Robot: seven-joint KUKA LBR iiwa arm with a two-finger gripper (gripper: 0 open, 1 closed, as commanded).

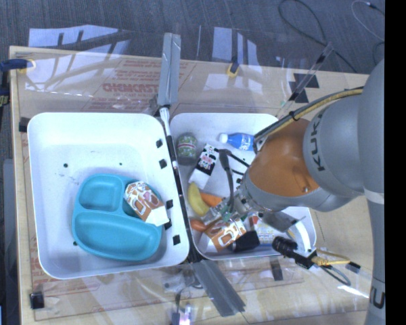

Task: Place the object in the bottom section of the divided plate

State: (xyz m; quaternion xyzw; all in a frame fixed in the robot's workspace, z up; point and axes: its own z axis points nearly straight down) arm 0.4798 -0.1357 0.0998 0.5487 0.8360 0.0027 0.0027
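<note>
While the arm (304, 161) hangs over the right bin (284, 124), a small printed carton (143, 200) lies on the blue divided plate (111, 239).
From the camera view, the carton sits at the plate's two o'clock edge; it looks light, stiff and crushable, best gripped across its flat sides. I cannot tell the pincer's state.

The divided plate (111, 232) was seen as smooth blue plastic with a soft sheen. The two bins (61, 154) looked like matt white plastic, lightly scuffed. The small carton (144, 200) on the plate appeared to be printed cardboard, though blur made this uncertain. The arm (325, 154) was finished in glossy grey and orange.
</note>
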